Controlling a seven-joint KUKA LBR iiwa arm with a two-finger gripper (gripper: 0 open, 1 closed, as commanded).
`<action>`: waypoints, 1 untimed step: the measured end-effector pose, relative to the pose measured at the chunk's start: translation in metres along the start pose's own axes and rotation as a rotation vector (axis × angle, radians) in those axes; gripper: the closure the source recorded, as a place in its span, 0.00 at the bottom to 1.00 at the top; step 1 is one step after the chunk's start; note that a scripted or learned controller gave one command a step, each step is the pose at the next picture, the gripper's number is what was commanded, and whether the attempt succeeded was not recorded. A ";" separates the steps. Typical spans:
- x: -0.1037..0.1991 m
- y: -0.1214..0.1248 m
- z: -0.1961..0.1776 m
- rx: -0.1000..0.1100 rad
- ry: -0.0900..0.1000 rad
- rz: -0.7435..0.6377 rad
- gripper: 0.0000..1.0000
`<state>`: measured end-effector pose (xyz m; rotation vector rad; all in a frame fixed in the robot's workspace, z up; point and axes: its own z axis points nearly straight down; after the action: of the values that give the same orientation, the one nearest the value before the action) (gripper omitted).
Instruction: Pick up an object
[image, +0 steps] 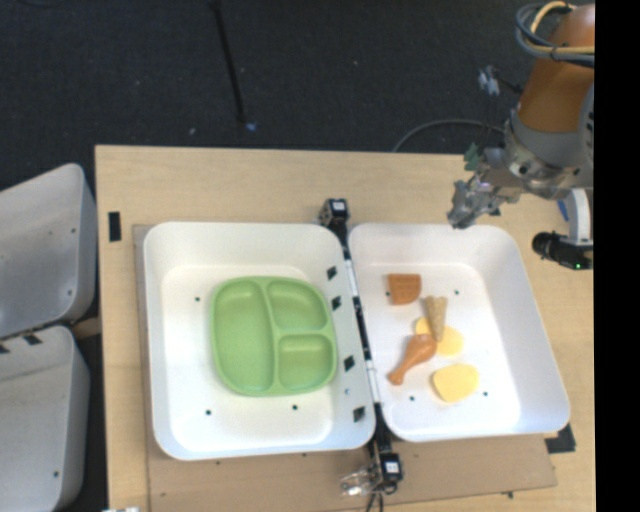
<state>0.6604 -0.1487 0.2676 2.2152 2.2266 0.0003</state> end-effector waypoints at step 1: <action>0.046 -0.016 -0.006 0.000 0.001 0.000 1.00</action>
<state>0.6445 -0.1028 0.2738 2.2156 2.2276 0.0012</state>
